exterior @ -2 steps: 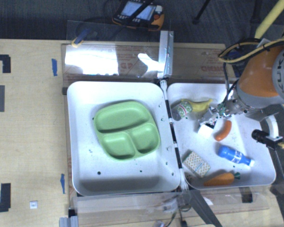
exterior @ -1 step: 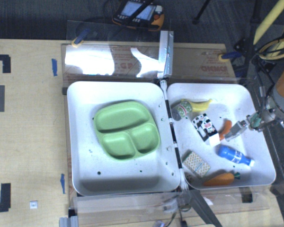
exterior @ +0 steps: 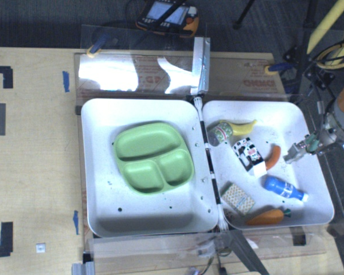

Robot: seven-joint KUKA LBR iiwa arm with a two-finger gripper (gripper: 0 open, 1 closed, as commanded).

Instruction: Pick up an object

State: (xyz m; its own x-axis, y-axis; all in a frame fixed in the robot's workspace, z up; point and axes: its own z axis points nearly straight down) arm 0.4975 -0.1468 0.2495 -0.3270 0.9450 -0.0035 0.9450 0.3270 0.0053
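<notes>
The right bin holds several small objects. A yellow banana and a round green can lie at its back left. A black-and-white box sits mid-bin, with a red-orange sausage-shaped piece just right of it. Toward the front lie a blue bottle, a patterned pouch and an orange carrot. My gripper hangs over the bin's right side, just right of the red-orange piece and above the blue bottle, with nothing seen in its grasp.
The left bin holds a green divided tray. A raised divider separates the two bins. A clear panel and a metal post stand behind them. Cables and stands crowd the right of the bench.
</notes>
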